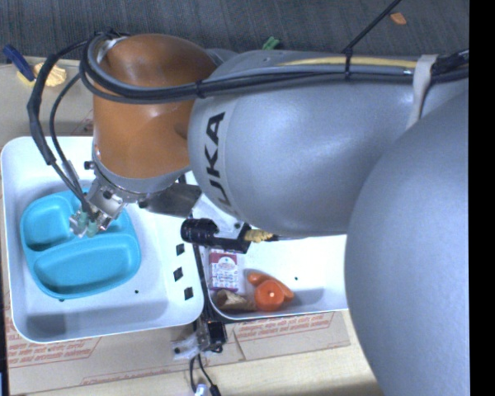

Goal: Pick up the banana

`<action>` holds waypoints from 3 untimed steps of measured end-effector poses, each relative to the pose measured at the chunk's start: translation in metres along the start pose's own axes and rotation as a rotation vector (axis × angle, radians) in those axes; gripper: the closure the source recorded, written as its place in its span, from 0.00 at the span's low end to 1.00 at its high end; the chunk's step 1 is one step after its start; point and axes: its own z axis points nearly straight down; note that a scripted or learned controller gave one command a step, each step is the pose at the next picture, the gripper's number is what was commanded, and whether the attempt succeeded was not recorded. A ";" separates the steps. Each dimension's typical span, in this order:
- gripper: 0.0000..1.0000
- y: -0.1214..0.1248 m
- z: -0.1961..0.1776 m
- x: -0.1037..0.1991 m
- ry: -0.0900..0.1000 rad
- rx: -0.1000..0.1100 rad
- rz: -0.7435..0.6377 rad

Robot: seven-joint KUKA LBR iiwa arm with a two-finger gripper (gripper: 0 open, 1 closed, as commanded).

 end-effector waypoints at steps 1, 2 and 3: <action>1.00 -0.055 0.060 -0.021 0.003 0.001 0.496; 1.00 -0.019 0.041 0.009 0.003 0.000 0.713; 1.00 -0.059 0.065 -0.024 0.005 0.002 0.929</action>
